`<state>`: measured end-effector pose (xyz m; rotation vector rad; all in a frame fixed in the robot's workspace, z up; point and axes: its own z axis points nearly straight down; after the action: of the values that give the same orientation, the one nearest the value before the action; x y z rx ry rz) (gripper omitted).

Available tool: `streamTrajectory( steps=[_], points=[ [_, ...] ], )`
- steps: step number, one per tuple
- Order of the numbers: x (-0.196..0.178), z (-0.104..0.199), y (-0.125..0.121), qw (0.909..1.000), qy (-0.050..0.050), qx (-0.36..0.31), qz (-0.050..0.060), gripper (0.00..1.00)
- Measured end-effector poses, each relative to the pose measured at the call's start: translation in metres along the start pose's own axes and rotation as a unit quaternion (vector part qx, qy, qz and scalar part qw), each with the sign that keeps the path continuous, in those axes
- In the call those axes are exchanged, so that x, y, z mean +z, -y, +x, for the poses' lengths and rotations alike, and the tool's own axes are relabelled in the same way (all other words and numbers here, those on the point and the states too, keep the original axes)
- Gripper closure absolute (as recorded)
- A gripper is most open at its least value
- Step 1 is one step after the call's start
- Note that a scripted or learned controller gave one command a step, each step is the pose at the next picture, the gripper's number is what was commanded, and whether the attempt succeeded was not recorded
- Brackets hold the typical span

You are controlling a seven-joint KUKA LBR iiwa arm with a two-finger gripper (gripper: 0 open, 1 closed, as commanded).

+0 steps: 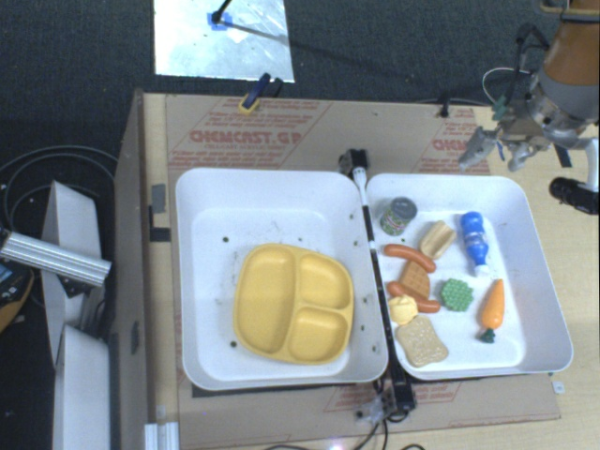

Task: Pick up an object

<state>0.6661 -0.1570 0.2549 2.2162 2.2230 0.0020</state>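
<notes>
The right bin (539, 251) holds several toy foods: a grey can (397, 216), a bread roll (437, 238), a blue bottle (474, 237), two sausages (410, 255), a waffle piece (412, 277), a green broccoli (457, 294), a carrot (492, 306), a pale yellow lump (403, 309) and a toast slice (423, 342). My gripper (495, 152) hangs above the bench behind the right bin's far edge, well clear of the objects. Its fingers are spread, open, with nothing between them.
The left bin (202, 251) holds a yellow divided plate (292, 303). Both bins rest on a cardboard sheet (281, 129). A black clamp (356, 162) sits at the bins' far junction. Cables and a white frame (66, 270) lie at the left.
</notes>
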Motion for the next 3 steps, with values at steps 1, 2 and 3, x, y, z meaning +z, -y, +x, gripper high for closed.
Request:
streamTrajectory(
  steps=[1,2,3],
  points=[
    [0.072,-0.043,0.028,1.0,0.0,0.001,0.001,0.0],
    [0.159,-0.028,0.035,1.0,-0.001,0.0,0.002,0.0],
    [0.141,-0.03,0.031,1.0,0.002,-0.001,-0.005,1.0]
  ],
)
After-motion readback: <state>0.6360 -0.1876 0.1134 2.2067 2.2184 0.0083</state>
